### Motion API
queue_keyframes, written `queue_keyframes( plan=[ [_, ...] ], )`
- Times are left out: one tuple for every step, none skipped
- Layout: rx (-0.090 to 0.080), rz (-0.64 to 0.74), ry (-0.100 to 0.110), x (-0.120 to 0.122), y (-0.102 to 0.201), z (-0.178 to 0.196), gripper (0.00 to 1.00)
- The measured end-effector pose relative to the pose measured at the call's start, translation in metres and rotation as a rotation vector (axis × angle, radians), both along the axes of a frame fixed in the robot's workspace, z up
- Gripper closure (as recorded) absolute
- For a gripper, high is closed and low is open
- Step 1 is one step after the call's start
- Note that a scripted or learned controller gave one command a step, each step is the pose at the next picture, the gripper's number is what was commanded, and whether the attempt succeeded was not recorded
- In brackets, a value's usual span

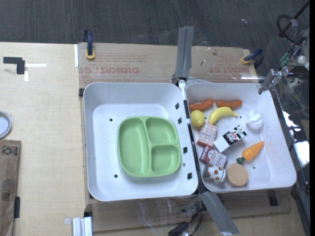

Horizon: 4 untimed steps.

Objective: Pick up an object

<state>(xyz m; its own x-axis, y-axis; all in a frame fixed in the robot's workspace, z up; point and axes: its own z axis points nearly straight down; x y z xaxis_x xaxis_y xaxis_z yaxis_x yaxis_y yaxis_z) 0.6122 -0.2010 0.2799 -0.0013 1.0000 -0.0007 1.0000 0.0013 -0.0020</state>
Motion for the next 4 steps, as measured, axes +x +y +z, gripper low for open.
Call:
queue_keyframes(
  plan=[
    [-0.001, 0.033, -0.001, 0.0472, -0.0058, 0.0186, 0.0],
    [-0.003, 0.038, 0.0, 0.048, -0.0051, 0.0273, 1.0],
    [-0.003, 0.037, 0.0, 0.048, -0.0051, 0.0271, 0.0],
    [-0.003, 0.037, 0.0, 0.048, -0.0052, 0.0271, 0.0]
  ],
)
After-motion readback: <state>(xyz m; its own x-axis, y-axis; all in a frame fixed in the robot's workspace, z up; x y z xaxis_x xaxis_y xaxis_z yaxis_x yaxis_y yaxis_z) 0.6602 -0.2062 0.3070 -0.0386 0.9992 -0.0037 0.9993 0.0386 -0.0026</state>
